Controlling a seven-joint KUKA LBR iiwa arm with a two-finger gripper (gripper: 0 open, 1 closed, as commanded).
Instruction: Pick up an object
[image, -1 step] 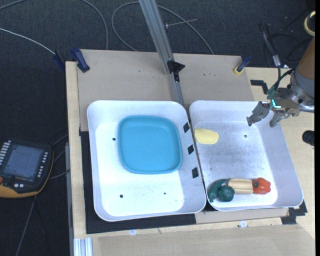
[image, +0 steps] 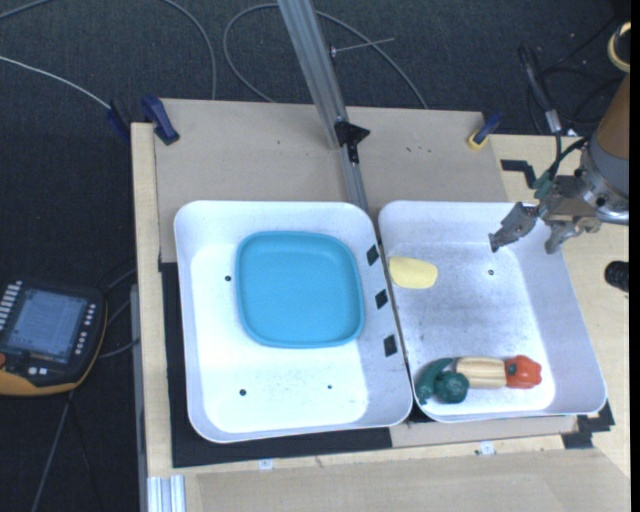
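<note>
Bins, white, two, side by side on the worktop (image: 250, 130). Left bin (image: 200, 400): one blue square plate (image: 300, 288) near its centre. Right bin (image: 560, 330): yellow piece (image: 412, 272) by the left wall; along the near edge a green item (image: 443, 385), a tan roll (image: 482, 373) and a red item (image: 524, 372), touching in a row. Gripper (image: 530, 232) over the right bin's far right corner, fingers spread, holding nothing. Handheld pendant (image: 45, 330) beyond the worktop's left edge. Arm cut off at right.

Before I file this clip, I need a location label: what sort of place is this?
Likely a robotics lab bench: two white bins, a claw above, a teach pendant and loose cables on the floor.
</note>
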